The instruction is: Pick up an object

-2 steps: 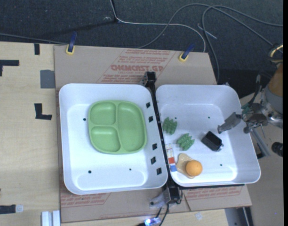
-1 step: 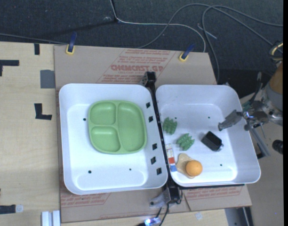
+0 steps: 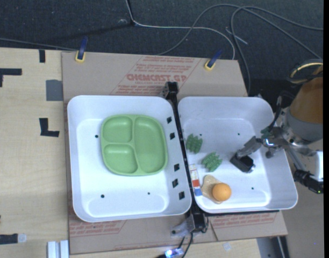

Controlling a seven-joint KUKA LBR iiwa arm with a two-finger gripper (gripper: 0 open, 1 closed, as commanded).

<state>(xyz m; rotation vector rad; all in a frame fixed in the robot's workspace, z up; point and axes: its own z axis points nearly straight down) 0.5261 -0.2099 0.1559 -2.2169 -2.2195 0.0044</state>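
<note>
Grey arm reaches in from right | tool low over right bin | grip unclear

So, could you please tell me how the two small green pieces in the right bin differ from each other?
The upper green piece lies close to the divider between the bins, while the lower green piece lies further out towards the middle of the right bin. The upper one looks darker and more upright in outline; the lower one looks paler and spreads wider. The lower one is also nearer the orange ball. Both are small, green and bumpy, and lie loose.
</note>
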